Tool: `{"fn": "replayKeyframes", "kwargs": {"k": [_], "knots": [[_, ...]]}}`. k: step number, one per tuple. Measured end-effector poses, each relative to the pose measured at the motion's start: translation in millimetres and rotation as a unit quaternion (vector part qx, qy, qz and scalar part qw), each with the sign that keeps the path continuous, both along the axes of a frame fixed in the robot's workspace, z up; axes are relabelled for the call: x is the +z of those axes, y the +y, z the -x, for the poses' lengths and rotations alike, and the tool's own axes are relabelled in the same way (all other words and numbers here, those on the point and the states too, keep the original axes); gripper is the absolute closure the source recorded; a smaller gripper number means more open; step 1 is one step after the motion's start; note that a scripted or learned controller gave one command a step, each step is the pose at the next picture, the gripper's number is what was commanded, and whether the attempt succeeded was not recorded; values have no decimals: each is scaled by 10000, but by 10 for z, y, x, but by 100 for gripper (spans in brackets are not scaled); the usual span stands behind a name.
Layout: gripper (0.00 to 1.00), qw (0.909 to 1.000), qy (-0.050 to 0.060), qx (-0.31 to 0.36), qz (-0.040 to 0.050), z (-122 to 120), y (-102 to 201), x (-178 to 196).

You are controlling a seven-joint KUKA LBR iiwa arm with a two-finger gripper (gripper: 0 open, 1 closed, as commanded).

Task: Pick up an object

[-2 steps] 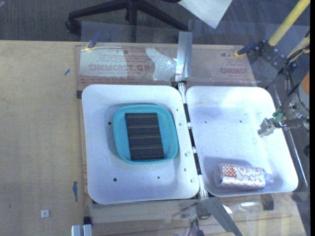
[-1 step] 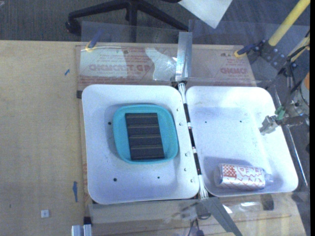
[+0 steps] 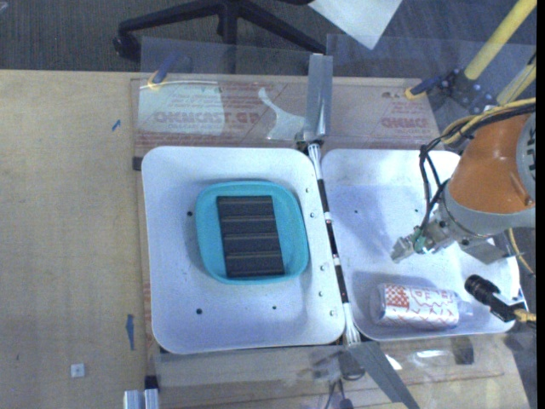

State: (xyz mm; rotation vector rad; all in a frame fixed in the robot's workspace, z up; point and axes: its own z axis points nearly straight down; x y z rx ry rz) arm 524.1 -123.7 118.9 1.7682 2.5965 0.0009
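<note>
holding one teal tray (image 3: 252,231) and one red-patterned packet (image 3: 419,303), two bins (image 3: 170,177).

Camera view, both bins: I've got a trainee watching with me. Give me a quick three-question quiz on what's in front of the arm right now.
1. True or false: the teal tray with the dark ridged block lies in the left bin.
2. Multiple choice: the red-and-white patterned packet lies in the right bin at its (A) far edge, (B) near edge, (C) centre.
3. Short answer: where does the gripper sit relative to that packet?

Key:
1. True.
2. B.
3. Over the right bin, apart from the packet and farther from the camera than it, with nothing seen between its fingers.
</note>
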Motion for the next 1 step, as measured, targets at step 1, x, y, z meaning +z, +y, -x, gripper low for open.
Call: {"fn": "replayKeyframes", "kwargs": {"k": [1], "knots": [[0, 10000, -2, -1, 1, 0, -3, 1]]}}
